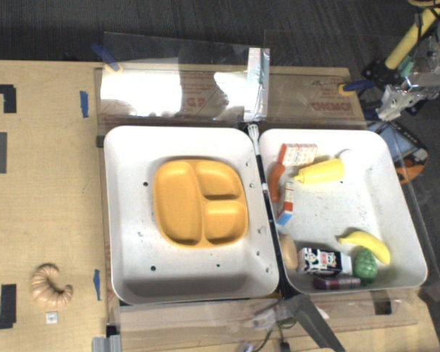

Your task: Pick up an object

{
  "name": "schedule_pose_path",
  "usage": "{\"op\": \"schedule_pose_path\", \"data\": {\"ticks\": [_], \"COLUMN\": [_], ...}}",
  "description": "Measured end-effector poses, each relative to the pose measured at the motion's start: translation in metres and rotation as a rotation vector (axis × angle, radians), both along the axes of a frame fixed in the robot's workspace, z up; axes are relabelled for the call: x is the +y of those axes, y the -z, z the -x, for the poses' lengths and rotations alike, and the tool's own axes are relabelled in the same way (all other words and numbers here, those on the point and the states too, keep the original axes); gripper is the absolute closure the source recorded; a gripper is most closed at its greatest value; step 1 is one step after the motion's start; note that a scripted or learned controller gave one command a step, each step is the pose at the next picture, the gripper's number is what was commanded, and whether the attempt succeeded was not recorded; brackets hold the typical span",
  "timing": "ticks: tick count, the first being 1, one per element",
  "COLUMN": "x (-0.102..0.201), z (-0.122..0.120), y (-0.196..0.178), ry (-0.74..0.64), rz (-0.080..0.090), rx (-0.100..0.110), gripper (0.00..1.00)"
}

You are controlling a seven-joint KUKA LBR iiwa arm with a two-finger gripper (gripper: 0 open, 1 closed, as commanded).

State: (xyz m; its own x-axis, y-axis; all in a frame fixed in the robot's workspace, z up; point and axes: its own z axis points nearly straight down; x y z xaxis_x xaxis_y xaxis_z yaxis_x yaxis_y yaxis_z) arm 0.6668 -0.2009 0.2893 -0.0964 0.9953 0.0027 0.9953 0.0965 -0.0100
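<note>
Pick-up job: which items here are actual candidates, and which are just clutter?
Candidates, in the right bin:
yellow squeeze bottle
banana
green round item
red-and-white carton
black-and-white carton

Lying about:
yellow divided tray in the left bin
croissant-shaped toy on the bench, outside both bins
clear plastic sheet behind the bins

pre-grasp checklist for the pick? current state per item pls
1. Targets present: ok. Banana, yellow bottle, green ball and small carton lie in the right bin.
2. Banana free to grasp: not ok, it touches the green ball.
3. Yellow bottle top unobstructed: ok.
4. Left bin: ok, holds a yellow divided tray.
5. Gripper above the bin: not ok, it sits beyond the right bin's far right corner.
6. Finger state: cannot tell.
</note>
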Motion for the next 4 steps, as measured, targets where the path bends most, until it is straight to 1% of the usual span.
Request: {"op": "schedule_pose_path", "data": {"ticks": [1,2,3,4], "x": [-0.002,0.007,0.065,0.145], "z": [-0.001,0.064,0.04,0.132], "y": [-0.16,-0.057,-0.168,-0.078], "ry": [0.069,0.068,0.143,0.102], "rz": [0.005,0.001,0.003,0.003], "rx": [-0.013,0.0,-0.015,-0.001], "gripper": [1.0,1.0,1.0,1.0]}}
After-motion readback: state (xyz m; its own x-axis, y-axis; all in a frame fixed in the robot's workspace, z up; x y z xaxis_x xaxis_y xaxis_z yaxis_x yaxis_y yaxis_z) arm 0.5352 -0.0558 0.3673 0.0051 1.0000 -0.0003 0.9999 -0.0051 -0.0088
